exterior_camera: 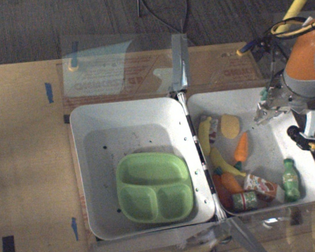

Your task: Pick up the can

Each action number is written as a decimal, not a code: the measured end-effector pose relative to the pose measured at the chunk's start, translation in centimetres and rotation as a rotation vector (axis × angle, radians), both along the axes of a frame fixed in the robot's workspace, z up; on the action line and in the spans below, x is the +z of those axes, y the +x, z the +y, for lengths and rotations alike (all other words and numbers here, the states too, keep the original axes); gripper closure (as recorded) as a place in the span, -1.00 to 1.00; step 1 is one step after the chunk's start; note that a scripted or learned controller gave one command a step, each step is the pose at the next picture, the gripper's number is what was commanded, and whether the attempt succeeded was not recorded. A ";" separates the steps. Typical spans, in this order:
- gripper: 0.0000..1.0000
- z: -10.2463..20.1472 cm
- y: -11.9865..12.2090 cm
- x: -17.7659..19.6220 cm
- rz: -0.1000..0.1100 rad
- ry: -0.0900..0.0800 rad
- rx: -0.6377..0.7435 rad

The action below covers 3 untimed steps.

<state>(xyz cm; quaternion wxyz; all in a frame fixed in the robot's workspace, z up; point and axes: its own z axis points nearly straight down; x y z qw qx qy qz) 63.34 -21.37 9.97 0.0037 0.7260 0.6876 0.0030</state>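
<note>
From my remote seat: arm (304,63) is cut off by the frame's right edge, so I see only the orange band and wrist. Pincer (270,111) is small and blurred; can't tell its state. Can (244,200) lies at the right bin's near wall (268,209), label too blurred to read, its left end partly tucked behind an orange item (229,183) I can't ID. Bottle label (260,185) also unreadable. Banana (205,137) is partly hidden by the divider rim btwn bins. Printing on the clear sheet (98,78) at the bench's far side is illegible. Bench (28,182) runs off frame left and bottom.
</note>
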 end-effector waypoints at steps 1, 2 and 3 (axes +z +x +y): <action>1.00 4.4 3.5 2.8 0.005 -0.003 0.140; 1.00 4.4 3.5 4.0 0.004 -0.003 0.147; 1.00 1.8 -2.9 -1.1 0.002 -0.002 0.193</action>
